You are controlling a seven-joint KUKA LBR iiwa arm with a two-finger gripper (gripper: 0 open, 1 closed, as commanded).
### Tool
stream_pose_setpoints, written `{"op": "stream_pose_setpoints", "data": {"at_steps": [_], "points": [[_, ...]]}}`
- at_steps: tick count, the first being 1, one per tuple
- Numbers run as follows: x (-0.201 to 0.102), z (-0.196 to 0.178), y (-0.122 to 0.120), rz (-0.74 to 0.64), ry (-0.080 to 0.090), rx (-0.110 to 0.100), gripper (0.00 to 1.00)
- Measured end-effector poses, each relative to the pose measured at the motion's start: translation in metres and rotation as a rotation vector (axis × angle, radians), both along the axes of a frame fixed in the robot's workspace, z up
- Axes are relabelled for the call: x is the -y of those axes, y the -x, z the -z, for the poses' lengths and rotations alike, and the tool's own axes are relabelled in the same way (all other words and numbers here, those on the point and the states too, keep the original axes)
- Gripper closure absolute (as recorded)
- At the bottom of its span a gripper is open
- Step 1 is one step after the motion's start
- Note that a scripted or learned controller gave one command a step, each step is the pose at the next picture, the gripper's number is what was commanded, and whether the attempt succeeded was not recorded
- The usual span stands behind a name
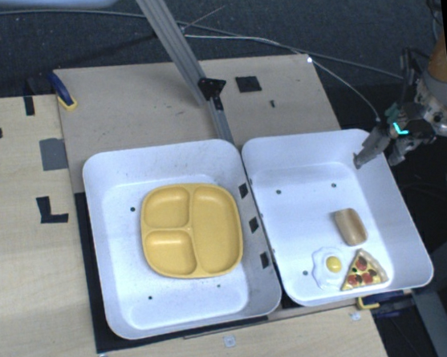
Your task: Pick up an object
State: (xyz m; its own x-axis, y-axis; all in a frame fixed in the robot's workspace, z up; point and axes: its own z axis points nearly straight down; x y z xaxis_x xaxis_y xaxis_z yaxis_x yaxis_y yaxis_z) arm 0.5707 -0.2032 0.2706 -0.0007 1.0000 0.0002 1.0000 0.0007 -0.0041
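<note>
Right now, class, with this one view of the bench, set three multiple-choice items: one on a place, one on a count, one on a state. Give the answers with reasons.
1. Where does the yellow divided plate lie?
A. left bin
B. right bin
C. on the bench

2. How many toy foods lie in the right bin?
A. one
B. three
C. five

3. Where is the claw?
A. over the plate
B. by the right bin's upper right rim
C. on the pizza slice

Answers: 1 A, the plate sits inside the left bin. 2 B, a bread roll, a fried egg and a pizza slice. 3 B, it is at that rim, apart from the foods.
</note>
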Motion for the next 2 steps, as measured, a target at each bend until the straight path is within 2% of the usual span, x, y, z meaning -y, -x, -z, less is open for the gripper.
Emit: {"op": "stream_pose_setpoints", "data": {"at_steps": [1,2], "points": [[0.0,-0.001,-0.001,-0.001,0.001,0.003,0.0],[-0.001,0.063,-0.002,0.0,-0.001,-0.003,0.0]]}}
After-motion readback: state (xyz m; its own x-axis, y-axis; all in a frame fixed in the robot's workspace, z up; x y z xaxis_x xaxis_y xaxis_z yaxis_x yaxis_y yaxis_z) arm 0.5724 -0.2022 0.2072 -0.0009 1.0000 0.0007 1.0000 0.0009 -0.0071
